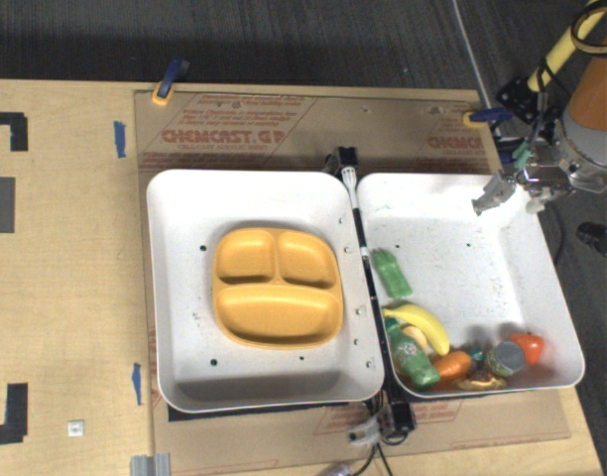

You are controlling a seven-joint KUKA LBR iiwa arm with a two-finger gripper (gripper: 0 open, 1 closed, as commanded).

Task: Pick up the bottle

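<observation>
The bottle [415,364] looks like the green one lying on its side at the front left of the right bin [452,246], wedged under a banana [425,325] and against an orange carrot-like piece [451,366]. My gripper [512,193] hangs over the bin's back right corner, far from the bottle. It is open, with nothing between its fingers.
A flat green piece [391,273] lies by the right bin's left wall. A grey round can [505,358] and a red tomato [529,346] sit at the front right. The left bin [175,266] holds a yellow compartment tray [278,286]. Cables run beside the arm's wrist.
</observation>
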